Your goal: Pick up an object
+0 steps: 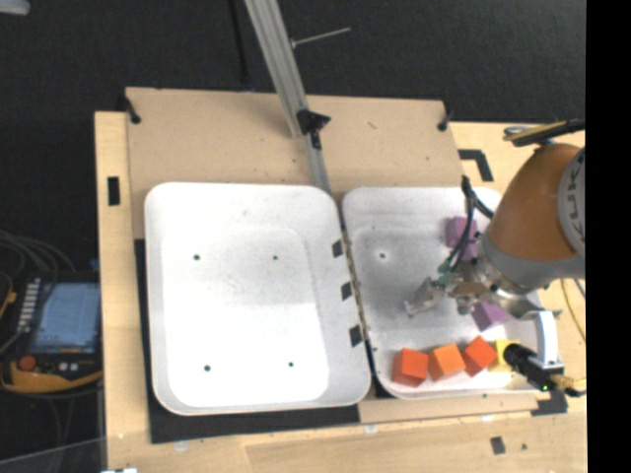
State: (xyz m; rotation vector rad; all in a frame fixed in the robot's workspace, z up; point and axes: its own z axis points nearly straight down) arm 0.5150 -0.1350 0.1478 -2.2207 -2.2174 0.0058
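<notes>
The arm enters from the right and hangs over the right bin, with the orange band above the wrist covering much of that bin's right side. The pincer sits low over the bin floor near its middle, on bare white floor. Whether the pincer is open or closed cannot be determined; nothing is visibly gripped.

Candidate objects lie in the right bin. Three orange blocks form a row along the near wall, touching or nearly touching one another. A yellow piece lies just beside the rightmost block. One purple piece lies near the far right, another purple piece lies just beside the wrist, partly hidden.

The left bin stands beside the right one on the surface.

Judgement: the pincer is well apart from the orange row, so a grasp there requires repositioning toward the near wall. Blocks crowded against a wall leave little finger clearance.
</notes>
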